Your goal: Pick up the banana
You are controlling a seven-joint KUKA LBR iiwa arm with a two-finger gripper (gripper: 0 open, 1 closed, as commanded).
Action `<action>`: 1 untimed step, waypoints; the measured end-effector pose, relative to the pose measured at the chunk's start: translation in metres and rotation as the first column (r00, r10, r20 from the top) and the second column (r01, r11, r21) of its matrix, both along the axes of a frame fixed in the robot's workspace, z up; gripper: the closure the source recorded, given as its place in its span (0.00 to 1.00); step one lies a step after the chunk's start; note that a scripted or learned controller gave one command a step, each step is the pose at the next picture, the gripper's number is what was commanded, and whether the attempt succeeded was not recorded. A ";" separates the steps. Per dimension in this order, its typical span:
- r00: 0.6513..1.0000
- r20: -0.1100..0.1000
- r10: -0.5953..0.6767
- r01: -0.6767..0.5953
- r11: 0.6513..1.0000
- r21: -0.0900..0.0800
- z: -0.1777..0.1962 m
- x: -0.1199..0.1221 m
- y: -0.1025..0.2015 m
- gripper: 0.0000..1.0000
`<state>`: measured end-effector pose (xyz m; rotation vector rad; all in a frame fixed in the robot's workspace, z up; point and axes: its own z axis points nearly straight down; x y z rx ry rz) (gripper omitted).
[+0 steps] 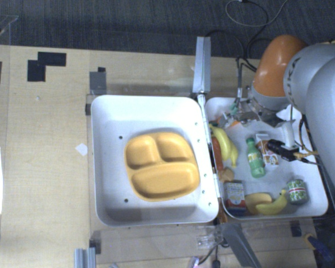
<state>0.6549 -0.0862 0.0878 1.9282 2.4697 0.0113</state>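
One yellow banana (225,144) lies along the left wall of the right bin (321,206), its length running from far to near. A second banana (269,203) curves along that bin's near edge. My gripper (239,114) hangs over the bin's far left corner, just beyond the far tip of the first banana. The grey arm with its orange band (276,66) rises behind it and hides the bin's far right part.
A green bottle (255,158), a small packet (267,150), a green-labelled can (296,191), a red item (216,150) and a small tin (234,194) crowd the right bin. The left bin (103,149) holds a yellow divided tray (162,165).
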 end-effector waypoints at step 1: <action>0.978 0.001 -0.207 0.207 0.978 0.003 0.000 -0.036 -0.003 0.00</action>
